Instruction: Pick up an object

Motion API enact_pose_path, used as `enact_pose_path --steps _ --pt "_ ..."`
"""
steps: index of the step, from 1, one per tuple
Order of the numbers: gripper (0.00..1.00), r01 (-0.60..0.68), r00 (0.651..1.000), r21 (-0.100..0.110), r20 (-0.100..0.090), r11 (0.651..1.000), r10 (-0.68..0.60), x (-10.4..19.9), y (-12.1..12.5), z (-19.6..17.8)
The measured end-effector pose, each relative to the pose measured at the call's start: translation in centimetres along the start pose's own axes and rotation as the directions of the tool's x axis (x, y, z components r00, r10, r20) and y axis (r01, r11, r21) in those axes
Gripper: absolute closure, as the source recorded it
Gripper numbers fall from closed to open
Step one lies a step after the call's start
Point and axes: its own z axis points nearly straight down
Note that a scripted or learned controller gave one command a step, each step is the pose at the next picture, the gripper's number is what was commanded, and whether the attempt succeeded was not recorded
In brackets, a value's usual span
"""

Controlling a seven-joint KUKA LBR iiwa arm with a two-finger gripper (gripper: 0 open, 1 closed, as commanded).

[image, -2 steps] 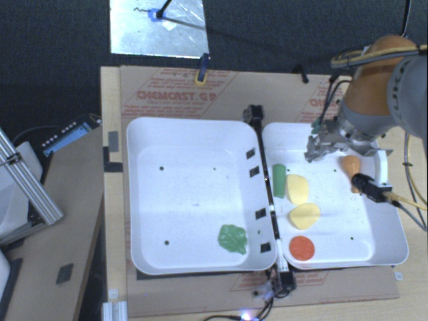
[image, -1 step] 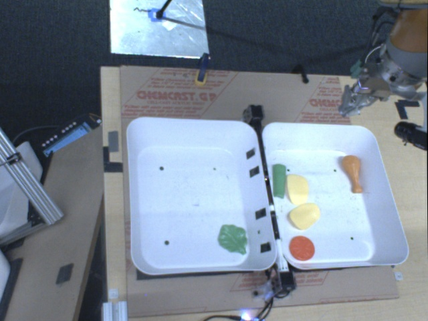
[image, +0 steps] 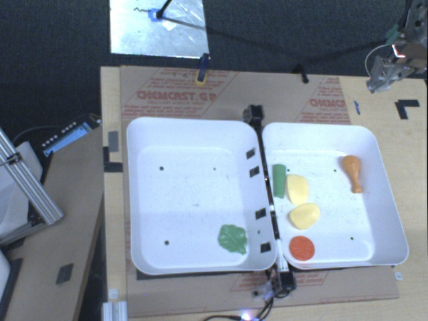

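The left bin (image: 144, 179) holds a green leafy piece (image: 233, 238) near its front right corner. In the right bin (image: 384, 179) lie a green cylinder (image: 279, 180), two pale yellow pieces (image: 297, 188) (image: 304, 215), a red-orange disc (image: 301, 248) and an orange drumstick (image: 352, 172). My gripper (image: 388, 69) hangs at the far upper right, beyond the back edge of the right bin and well apart from every object. It is small and blurred there, and nothing shows in it.
Both bins rest on a cardboard sheet (image: 174, 92) on the bench. Black clips (image: 254, 154) run along the seam between the bins. A shiny metal plate (image: 157, 19) lies on the dark floor behind, and an aluminium frame (image: 27, 186) stands at the left.
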Motion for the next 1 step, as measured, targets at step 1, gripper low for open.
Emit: enact_pose_path --steps 1 --pt "1.00 -0.011 1.000 0.012 0.001 1.000 0.011 -7.82 -1.85 1.44"
